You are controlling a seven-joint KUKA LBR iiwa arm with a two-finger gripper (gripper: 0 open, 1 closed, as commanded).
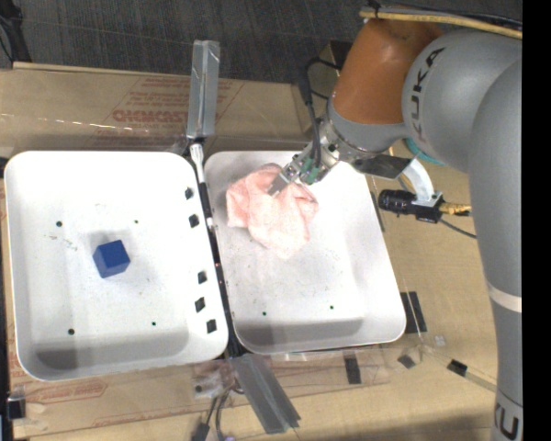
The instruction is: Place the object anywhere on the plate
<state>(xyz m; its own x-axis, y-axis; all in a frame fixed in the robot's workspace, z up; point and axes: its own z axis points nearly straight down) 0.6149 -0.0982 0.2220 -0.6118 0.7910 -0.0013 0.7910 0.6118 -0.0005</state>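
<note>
Two white bins (37, 246) are set side by side; in the right one, a pink cloth (271, 211) is met at its upper edge by the gripper (298, 175), jaw state indiscernible.

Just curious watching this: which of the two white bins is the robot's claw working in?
The right bin, holding the crumpled pink cloth; the gripper is at the cloth's top edge. The left bin holds a blue cube.

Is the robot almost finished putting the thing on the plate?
Not yet, it seems. The gripper is down at the top edge of the pink cloth in the right bin, apparently touching it. The blue cube sits alone in the left bin. I can't see any plate, so placing is left.
</note>
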